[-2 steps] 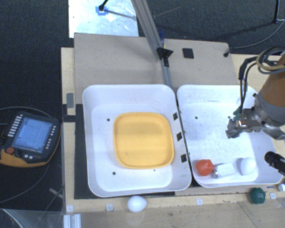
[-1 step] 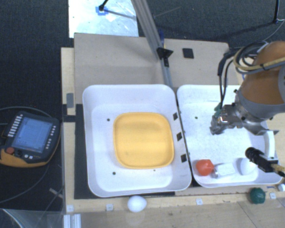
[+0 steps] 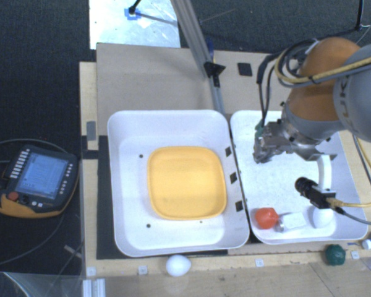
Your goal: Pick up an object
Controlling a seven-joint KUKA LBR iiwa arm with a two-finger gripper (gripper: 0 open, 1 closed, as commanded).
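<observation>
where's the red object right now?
Camera view: the red object lies in the lower-left corner of the right bin, beside a small white item, across the rim from the yellow plate.

2 white bins are sitting on the table (image 3: 148, 79): the left bin (image 3: 127, 166) and the right bin (image 3: 269, 187). 1 yellow plate (image 3: 187, 182) is lying in the left bin. 1 red object (image 3: 265, 217) and 1 small white object (image 3: 290, 222) are lying in the right bin. 1 white egg (image 3: 178, 265) and 1 green ball (image 3: 335, 254) are resting on the table's front edge.

Red object (image 3: 265, 217) in right bin (image 3: 278, 181)
</observation>
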